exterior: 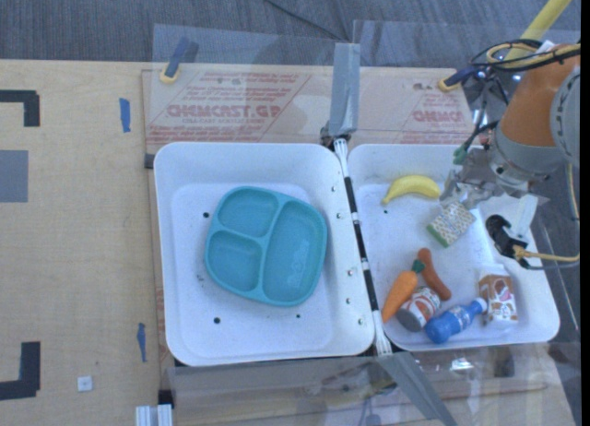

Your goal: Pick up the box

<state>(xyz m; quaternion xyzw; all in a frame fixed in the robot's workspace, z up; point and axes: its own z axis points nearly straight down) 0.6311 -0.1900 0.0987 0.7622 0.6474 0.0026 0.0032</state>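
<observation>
At the lower right of the frame, a blue bottle, a small can and two carrots lie in the right bin. Above them sits the patterned box, tilted, the end effector touching its upper edge; whether it is spread or closed I cannot tell. A banana lies farther back.

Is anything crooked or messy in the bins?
The small box sits tilted, one corner up by the hand, not flat like the banana. Near the right bin's front, the carrots, can and blue bottle lie jumbled together. Nothing looks spilled or broken.
</observation>
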